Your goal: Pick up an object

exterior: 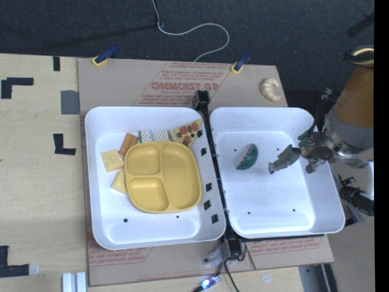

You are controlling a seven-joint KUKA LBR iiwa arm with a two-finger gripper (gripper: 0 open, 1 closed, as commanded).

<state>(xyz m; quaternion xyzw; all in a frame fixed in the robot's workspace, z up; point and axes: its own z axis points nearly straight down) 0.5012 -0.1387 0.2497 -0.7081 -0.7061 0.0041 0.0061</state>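
My left bin (pixel 100 181) holds a yellow divided plate (pixel 163 176) over flat food pieces (pixel 113 160). My right bin (pixel 322 218) holds one small green object (pixel 247 157), lying apart from my gripper (pixel 293 159); jaw state unclear.

A pale wooden bench (pixel 36 181) carries a brown cardboard sheet (pixel 182 87). Behind it lies dark blue carpet (pixel 79 11), crossed by a thin white cable (pixel 194 32).

Yellow plate (pixel 163 176), white bins (pixel 97 163)
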